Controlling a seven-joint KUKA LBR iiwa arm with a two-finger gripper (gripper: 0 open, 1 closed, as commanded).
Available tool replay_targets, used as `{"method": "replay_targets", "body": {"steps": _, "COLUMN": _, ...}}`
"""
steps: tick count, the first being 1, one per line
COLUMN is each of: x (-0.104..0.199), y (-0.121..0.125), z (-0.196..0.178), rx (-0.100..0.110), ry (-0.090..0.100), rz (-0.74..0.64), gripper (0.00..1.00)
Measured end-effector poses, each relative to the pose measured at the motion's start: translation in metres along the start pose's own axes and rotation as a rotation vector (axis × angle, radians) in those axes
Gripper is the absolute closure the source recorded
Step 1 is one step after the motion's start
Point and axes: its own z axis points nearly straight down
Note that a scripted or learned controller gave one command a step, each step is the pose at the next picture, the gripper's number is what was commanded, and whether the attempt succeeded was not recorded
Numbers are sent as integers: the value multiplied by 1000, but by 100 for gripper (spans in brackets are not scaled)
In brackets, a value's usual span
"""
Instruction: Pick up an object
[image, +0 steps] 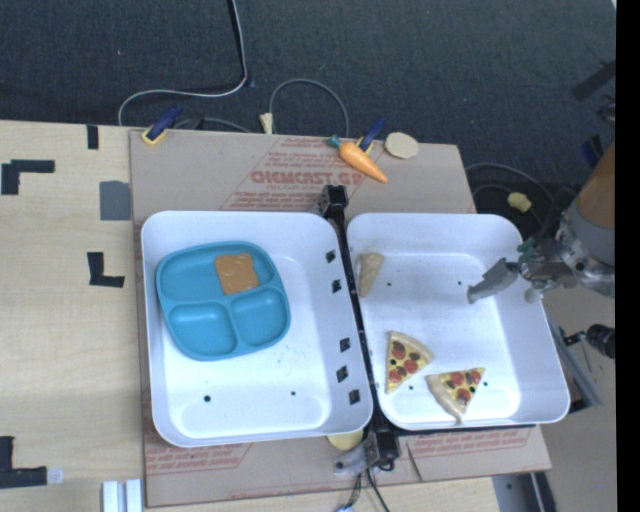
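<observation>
While the gripper (484, 285) hangs over the right bin (440, 225), fingers unreadable from above, the nearest pizza slice (406, 359) lies below-left of it, tip pointing toward the bin's near wall.

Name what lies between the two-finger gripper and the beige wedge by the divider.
In the camera view, only bare white bin floor separates gripper and beige wedge.

A blue tray (205, 330) holds a tan square (236, 273); red-dotted pizza slices (405, 359) lie in the white bin (505, 232)
</observation>
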Motion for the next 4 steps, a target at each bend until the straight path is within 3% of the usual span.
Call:
{"method": "replay_targets", "body": {"steps": 1, "x": 77, "y": 5, "z": -7, "rx": 16, "ry": 8, "rz": -5, "gripper": 0}}
{"method": "replay_targets", "body": {"steps": 2, "x": 92, "y": -42, "z": 105, "rx": 32, "ry": 11, "rz": 3, "gripper": 0}}
{"method": "replay_targets", "body": {"steps": 3, "x": 91, "y": -39, "z": 155, "rx": 18, "ry": 5, "rz": 3, "gripper": 0}}
{"method": "replay_targets", "body": {"steps": 4, "x": 89, "y": -38, "z": 141, "rx": 13, "ry": 2, "rz": 5, "gripper": 100}}
